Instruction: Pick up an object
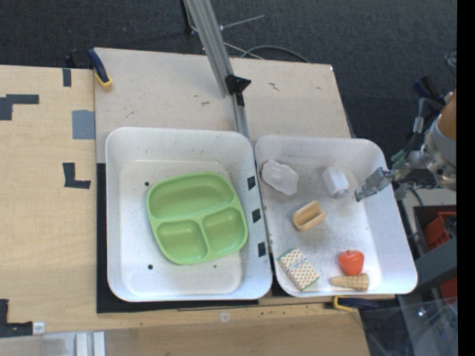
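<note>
- Gripper (369,186) hangs over the right bin's (390,225) right edge; whether its fingers are apart cannot be told.
- Glossy red tomato (352,261) and ridged cone (349,281) crowd the near right corner.

Bright, even light from overhead, with soft short shadows inside the white bins (119,199), and everything looks slightly soft and grainy

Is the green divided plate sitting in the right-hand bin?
No, the green divided plate lies in the left bin; the right bin holds the small items.
</note>
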`<state>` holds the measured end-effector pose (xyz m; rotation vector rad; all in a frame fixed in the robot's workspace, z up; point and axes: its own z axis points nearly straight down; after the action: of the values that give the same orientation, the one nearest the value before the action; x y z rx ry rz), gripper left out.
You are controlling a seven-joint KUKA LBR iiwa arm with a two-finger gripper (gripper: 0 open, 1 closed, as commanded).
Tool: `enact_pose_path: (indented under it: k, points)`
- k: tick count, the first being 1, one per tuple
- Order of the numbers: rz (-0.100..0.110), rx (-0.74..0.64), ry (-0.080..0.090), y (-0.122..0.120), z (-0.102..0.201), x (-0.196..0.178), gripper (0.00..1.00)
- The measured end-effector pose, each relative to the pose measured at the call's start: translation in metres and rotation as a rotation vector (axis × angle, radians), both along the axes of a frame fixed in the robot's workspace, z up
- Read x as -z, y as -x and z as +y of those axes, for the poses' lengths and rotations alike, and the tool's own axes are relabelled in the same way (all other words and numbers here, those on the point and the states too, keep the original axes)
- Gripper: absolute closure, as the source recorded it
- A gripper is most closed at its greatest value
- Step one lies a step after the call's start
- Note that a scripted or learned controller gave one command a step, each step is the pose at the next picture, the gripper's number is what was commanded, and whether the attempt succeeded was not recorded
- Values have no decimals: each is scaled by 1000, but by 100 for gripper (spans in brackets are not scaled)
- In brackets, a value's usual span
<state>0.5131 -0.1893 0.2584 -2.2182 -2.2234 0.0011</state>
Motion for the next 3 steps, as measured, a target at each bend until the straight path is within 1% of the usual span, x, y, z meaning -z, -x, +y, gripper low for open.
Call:
enact_pose_path:
  k: [1,2,3]
  points:
    - [0,0,0,0,0,0,0]
    - [4,0,-1,7,5,46,0]
    - [5,1,-1,9,3,90,0]
